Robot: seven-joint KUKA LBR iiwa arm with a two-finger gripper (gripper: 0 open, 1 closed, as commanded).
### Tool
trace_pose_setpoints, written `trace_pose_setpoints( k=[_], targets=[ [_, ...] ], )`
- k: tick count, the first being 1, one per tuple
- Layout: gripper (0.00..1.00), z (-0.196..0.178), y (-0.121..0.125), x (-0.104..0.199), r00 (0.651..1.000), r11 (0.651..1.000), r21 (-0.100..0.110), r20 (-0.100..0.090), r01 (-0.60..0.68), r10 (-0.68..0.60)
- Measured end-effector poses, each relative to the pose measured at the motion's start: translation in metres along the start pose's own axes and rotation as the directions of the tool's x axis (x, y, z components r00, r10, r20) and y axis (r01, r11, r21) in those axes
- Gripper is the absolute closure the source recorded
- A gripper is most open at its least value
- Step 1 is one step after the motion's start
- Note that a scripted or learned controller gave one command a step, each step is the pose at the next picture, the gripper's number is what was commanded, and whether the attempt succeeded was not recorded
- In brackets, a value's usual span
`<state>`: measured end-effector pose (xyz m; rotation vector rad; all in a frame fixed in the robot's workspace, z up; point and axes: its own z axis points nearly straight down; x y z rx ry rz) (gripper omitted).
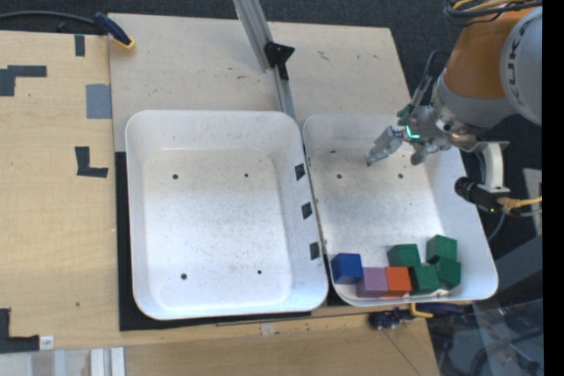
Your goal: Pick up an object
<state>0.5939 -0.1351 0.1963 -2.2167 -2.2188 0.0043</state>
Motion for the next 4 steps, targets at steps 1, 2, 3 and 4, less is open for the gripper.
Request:
trace_pose_setpoints(
  k=[1,2,3,4],
  targets=[
    [0.0,-0.002,0.001,0.0,1.0,1.0,-0.004,0.001,0.001,-0.001],
    [0.0,0.045,-0.007,-0.004,1.0,1.0,0.0,0.002,0.0,0.0],
    [0.0,0.1,-0.008,-0.003,1.0,1.0,0.001,0.002,0.0,0.0],
    [1.0,0.086,-0.007,-0.002,1.0,1.0,-0.003,0.001,0.002,-0.002]
  ],
)
